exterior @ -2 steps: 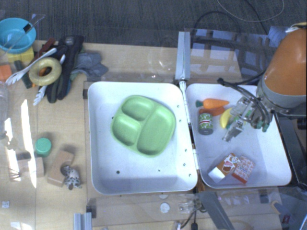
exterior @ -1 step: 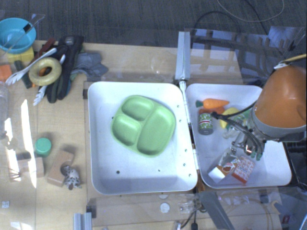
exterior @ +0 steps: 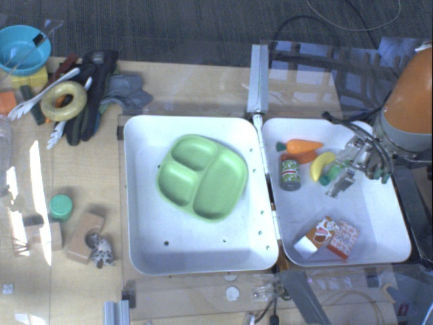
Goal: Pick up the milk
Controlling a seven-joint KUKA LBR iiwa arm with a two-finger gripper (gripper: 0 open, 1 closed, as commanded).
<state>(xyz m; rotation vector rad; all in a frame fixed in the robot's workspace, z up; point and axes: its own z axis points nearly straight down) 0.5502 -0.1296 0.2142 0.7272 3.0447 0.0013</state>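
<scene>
The milk [exterior: 331,237] is a small orange, red and white carton lying on its side near the front of the right bin [exterior: 385,249]. My gripper [exterior: 339,181] hangs over the middle of that bin, behind the carton and well apart from it. It points down and to the left, close to a banana [exterior: 321,166]. Nothing from the bin shows in its grasp.
An orange carrot [exterior: 304,145], a green-labelled can [exterior: 290,172] and a small green piece [exterior: 327,177] lie by the banana at the back of the right bin. A green divided plate [exterior: 203,176] sits in the left bin [exterior: 142,249]. Clutter lies on the bench at far left.
</scene>
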